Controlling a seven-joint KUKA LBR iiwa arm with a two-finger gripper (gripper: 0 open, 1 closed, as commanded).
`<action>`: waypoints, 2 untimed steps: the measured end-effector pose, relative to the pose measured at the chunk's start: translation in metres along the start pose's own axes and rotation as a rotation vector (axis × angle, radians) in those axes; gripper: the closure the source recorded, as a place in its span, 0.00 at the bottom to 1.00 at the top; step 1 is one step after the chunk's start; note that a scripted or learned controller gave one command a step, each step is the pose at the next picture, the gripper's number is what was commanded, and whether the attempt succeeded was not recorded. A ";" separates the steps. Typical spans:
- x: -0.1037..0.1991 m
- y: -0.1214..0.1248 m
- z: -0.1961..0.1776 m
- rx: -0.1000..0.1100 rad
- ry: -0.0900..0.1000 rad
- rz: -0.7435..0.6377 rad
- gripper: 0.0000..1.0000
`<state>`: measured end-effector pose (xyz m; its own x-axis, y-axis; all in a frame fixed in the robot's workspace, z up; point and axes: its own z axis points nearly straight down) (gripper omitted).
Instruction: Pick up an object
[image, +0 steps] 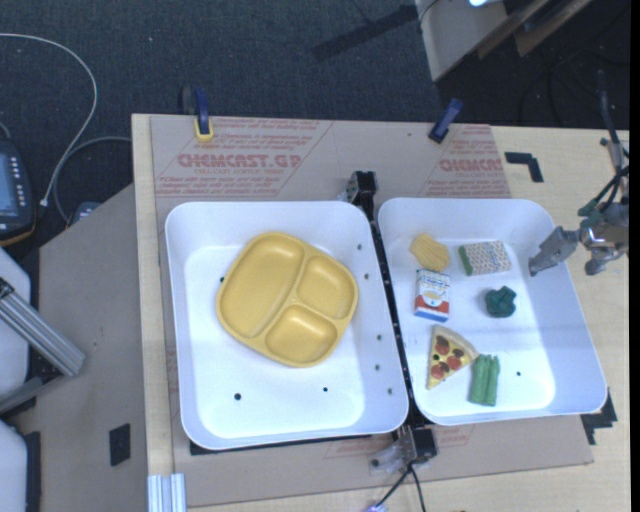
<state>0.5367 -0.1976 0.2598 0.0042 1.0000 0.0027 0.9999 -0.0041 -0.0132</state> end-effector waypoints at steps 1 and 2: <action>0.001 0.002 -0.007 -0.013 -0.003 -0.004 0.00; 0.004 0.006 0.056 -0.006 0.000 -0.004 0.00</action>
<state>0.5421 -0.1933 0.2041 -0.0001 1.0000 0.0025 1.0000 0.0001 -0.0067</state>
